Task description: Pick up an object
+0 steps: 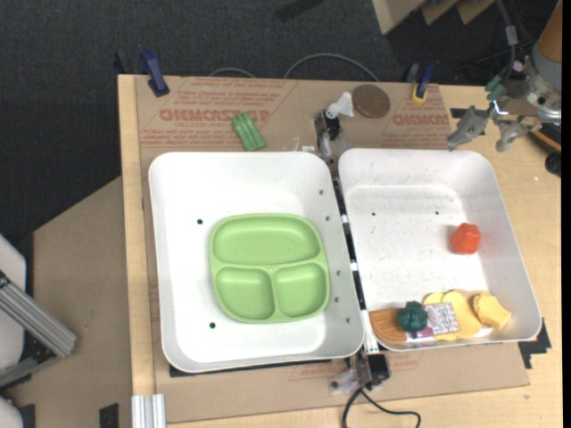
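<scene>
A small orange-red object (465, 238) sits alone in the right bin (401, 172) — near its right wall, well apart from the front-corner clutter.

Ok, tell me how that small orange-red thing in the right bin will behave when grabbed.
The orange-red object looks rounded, so it may roll if nudged. It looks small and probably light. It sits alone on the right bin floor, away from the walls, so the fingers should have room.
</scene>
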{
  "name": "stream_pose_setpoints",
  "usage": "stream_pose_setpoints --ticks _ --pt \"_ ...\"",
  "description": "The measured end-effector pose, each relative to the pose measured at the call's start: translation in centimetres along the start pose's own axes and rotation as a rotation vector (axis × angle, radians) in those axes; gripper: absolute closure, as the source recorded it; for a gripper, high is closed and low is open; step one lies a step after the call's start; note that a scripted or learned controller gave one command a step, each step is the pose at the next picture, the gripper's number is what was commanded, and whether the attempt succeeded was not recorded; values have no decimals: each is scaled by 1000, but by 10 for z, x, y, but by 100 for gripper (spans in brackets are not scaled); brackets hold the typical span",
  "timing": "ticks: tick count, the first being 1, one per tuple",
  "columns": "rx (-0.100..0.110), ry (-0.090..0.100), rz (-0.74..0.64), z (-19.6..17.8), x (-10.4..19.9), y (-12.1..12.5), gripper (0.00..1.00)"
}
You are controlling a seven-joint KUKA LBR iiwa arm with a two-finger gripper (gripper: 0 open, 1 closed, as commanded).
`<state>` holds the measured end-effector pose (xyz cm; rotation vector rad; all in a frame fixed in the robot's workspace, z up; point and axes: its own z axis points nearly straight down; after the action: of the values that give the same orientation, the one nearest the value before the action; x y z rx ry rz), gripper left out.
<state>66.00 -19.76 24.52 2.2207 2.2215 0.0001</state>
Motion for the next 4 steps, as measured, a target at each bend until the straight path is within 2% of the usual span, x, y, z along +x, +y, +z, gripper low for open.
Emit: stream_pose_setpoints --ticks 1,2,3,4 --pt "12 3 4 108 -28 -49 0" --pt "8 4 1 165 -9 -82 0" --pt "6 3 1 161 10 -137 0" --pt "-2 0 2 150 8 -134 100"
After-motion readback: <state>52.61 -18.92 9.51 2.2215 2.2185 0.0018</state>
